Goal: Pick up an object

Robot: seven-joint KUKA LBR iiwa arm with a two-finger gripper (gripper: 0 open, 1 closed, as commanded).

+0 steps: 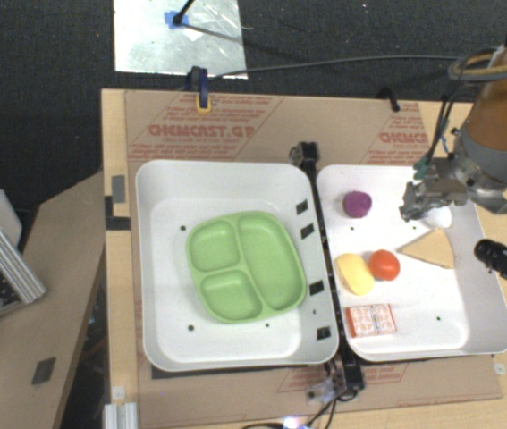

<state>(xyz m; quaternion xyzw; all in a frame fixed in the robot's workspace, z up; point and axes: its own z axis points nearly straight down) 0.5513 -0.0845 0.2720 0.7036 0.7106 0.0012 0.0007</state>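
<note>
Objects lie loose in the right bin: a purple ball at 11 o'clock, a tan wedge at 3, an orange ball touching a yellow piece at centre, and a red-and-white pack at 6. None is lifted. The gripper hangs above the bin's 1 o'clock area, between purple ball and wedge; whether it is wide or narrow I cannot tell. The left bin bears a green tray. Choosing, descending, grasping and lifting all seem left.
</note>
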